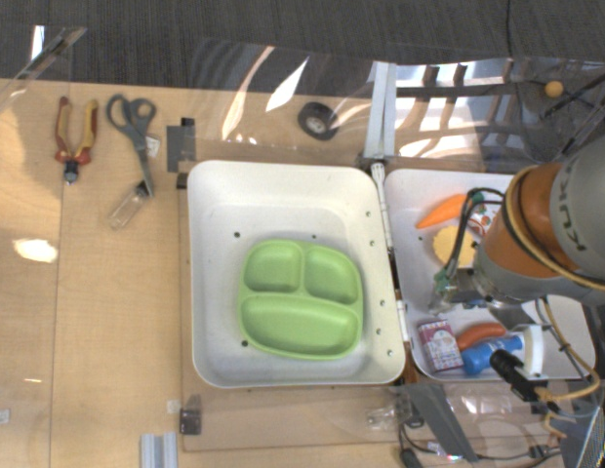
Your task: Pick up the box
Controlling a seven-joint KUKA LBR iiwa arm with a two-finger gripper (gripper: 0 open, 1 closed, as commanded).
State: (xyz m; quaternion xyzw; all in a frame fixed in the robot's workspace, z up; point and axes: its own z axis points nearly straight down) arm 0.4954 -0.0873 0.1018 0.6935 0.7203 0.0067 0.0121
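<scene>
The box (pixel 439 346) is small, red and white, and lies flat at the front left corner of the right bin (pixel 408 261). My gripper (pixel 453 295) hangs over that bin, just behind the box and slightly to its right, under the grey wrist and orange band. The arm hides much of the bin's middle and right side. Nothing shows between the gripper and the box.
An orange carrot (pixel 441 212) and a yellow item (pixel 449 247) lie at the back of the right bin. A red-orange item (pixel 481 334) and a blue one (pixel 478 361) sit beside the box. The left bin (pixel 210 261) holds a green divided plate (pixel 302 298). Pliers (pixel 73 139) and scissors (pixel 135 125) lie on the bench at left.
</scene>
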